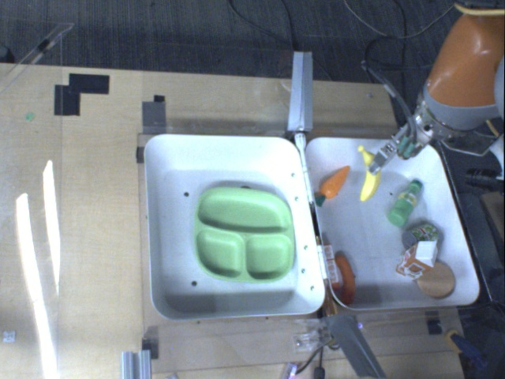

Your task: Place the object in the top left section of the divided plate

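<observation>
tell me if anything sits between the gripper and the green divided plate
Yes. The gripper is over the right bin at the banana; the carrot and the raised rims where the bins meet lie between it and the divided plate.

No text, label or number is legible; the carton's [416, 260] printing is too blurred to read.

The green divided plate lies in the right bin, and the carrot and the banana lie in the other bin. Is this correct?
Not quite. The camera view shows the green divided plate in the left bin; the carrot and banana lie in the right bin.
</observation>
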Robot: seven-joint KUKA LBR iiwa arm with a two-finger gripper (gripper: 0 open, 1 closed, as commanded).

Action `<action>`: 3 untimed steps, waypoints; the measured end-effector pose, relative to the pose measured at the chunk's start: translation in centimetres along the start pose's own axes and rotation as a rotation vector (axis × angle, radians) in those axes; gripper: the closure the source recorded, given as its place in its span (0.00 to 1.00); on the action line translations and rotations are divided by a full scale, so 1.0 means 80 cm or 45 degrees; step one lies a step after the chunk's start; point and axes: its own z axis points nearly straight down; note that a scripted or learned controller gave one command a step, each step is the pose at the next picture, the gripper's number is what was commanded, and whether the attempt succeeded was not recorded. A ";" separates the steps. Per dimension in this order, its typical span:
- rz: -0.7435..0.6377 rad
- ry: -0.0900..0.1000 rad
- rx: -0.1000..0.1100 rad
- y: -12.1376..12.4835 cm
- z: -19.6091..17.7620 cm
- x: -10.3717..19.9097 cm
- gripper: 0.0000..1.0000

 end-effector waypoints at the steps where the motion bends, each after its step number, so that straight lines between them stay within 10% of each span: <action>1: -0.273 0.004 0.001 0.021 0.053 0.073 1.00; 2: -0.639 -0.004 -0.003 0.000 0.049 0.148 1.00; 3: -0.537 -0.001 -0.011 0.103 0.049 0.120 1.00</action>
